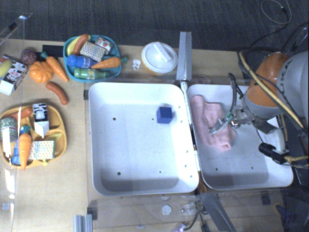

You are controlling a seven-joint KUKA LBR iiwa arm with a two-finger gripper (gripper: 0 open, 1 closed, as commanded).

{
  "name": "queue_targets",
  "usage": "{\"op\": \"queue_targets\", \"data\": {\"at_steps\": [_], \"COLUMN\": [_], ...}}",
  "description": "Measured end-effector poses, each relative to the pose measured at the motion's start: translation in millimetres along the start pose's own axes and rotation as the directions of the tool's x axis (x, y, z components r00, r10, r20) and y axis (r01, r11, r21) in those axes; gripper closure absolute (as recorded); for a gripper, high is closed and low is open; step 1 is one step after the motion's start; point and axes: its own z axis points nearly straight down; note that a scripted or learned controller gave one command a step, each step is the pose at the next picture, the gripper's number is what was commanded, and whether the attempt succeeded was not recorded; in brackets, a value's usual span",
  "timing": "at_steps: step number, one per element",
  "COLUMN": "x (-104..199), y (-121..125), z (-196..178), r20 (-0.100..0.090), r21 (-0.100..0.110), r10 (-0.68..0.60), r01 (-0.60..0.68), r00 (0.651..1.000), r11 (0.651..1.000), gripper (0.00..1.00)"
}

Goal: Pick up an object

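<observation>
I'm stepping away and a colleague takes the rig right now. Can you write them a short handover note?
Hand: low in the right bin, over the pink cloth that lies along that bin's left wall. Whether it grips the cloth is not clear from this view.
Blue cube: alone in the left bin, upper right part, untouched.
Done: arm has reached the cloth.
Left: confirm a grasp and lift; nothing is visibly raised yet.

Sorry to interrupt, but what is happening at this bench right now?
The arm reaches in from the right, with its gripper down in the right bin, right at the pink cloth lying along that bin's left side. Whether it has hold of the cloth is not clear. A blue cube sits alone in the left bin.
</observation>
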Motion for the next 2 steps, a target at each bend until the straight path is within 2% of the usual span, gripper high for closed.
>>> {"op": "queue_targets", "data": {"at_steps": [1,2], "x": [23.8,25.3], "y": [-15.7,-13.2], "z": [-0.7,-12.0], "r20": [0.001,-0.002], "r21": [-0.002,-0.006], "r10": [-0.060,-0.062], "r01": [0.060,0.062], "r00": [0.998,0.998], "r11": [0.998,0.998], "gripper": [0.00,1.00]}}
